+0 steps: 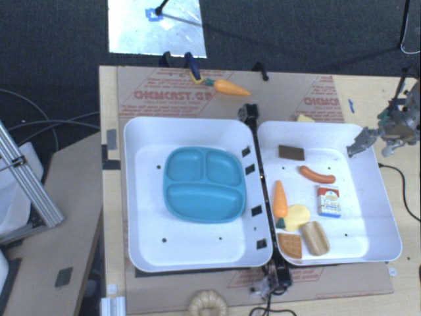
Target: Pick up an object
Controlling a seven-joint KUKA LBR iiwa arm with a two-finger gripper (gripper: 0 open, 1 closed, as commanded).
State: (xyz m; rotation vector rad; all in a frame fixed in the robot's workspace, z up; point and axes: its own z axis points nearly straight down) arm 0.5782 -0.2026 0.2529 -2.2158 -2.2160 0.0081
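Bottom edge of frame: pale braided ring (pixel 210 303) on the bench. Just above, two white bins side by side. Left bin (pixel 141 196): blue divided plate (pixel 204 184) at its centre. Right bin (pixel 380 222): waffle (pixel 290 244) and bread roll (pixel 315 237) at lower middle, yellow piece (pixel 297 215) and orange carrot (pixel 280 199) above them, small printed box (pixel 329 201) to the right, red sausage (pixel 317 174) and brown block (pixel 291 153) higher up. Second carrot (pixel 226 87) on cardboard, upper middle. Gripper (pixel 373 142) at right edge over the right bin's upper right rim, fingers spread apart, nothing between them.
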